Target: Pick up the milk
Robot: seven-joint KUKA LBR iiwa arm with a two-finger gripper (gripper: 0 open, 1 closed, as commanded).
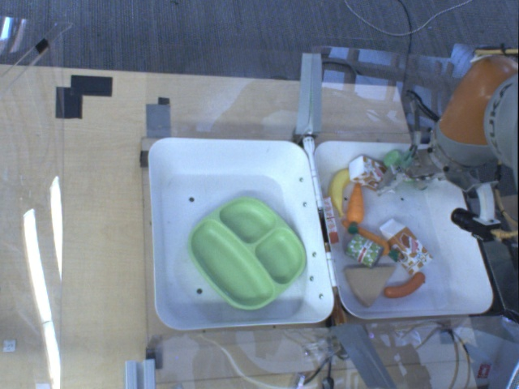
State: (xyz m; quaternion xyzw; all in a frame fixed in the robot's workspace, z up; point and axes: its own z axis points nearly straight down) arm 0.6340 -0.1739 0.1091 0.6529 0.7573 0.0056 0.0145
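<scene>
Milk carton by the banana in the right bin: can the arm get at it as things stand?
Probably yes. The gripper hangs just beside the milk carton, and nothing lies on top of it. The banana and carrot crowd its lower side, so a grasp could nudge them.

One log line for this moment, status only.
arm: over right bin rear | tool: beside milk carton, no hold seen | left bin: green divided plate

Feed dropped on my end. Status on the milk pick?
Gripper low at right bin's far edge. Small white printed milk carton beside it, not lifted. Yellow banana and orange carrot crowd the carton.
</scene>
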